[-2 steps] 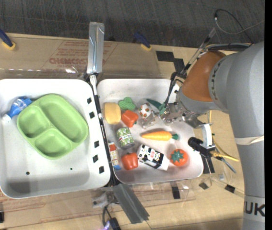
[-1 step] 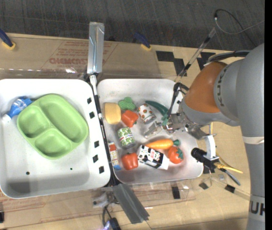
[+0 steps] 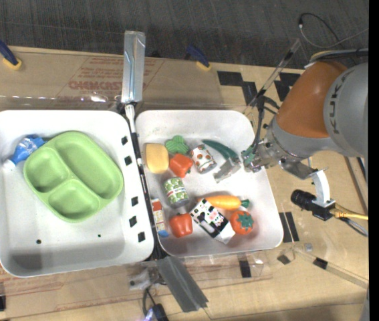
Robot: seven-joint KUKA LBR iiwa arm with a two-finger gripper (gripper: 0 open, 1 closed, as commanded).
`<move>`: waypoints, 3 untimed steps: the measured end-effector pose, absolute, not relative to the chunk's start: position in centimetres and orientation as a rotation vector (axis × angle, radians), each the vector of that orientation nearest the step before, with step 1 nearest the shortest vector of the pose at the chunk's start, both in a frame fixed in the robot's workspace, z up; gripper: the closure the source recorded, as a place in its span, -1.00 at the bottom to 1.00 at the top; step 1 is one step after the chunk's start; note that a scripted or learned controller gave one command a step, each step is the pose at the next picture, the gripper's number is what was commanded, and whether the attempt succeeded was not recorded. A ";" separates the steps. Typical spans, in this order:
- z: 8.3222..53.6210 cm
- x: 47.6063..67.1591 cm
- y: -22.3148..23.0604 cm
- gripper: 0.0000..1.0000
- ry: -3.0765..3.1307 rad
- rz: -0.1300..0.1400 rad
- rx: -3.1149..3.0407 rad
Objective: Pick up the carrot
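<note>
The carrot (image 3: 223,200) is orange with a green leafy end pointing right. It lies flat in the right bin (image 3: 196,120), toward the front right, touching the top of a black-and-white cow-patterned carton (image 3: 210,220). My gripper (image 3: 227,170) hangs over the same bin, a little behind the carrot and apart from it, beside a small white can with red spots (image 3: 204,158). Nothing shows in the gripper. The grey arm with its orange band (image 3: 309,102) reaches in from the right.
Around the carrot lie a red tomato (image 3: 242,223), a red pepper (image 3: 181,225), a green-labelled can (image 3: 174,191), a yellow block (image 3: 156,157), another red piece (image 3: 180,164) and a dark green vegetable (image 3: 223,150). The left bin holds a green divided plate (image 3: 74,174).
</note>
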State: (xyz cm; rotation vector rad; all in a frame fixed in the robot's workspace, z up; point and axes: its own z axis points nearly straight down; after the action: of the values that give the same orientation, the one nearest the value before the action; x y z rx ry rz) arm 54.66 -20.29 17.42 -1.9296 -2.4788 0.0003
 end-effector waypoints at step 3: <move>20.9 58.9 -9.7 -1.00 -2.397 0.000 -2.030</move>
State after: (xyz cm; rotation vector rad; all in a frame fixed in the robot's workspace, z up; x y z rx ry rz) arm 58.90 -9.75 20.91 -2.0301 -2.3970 -0.0001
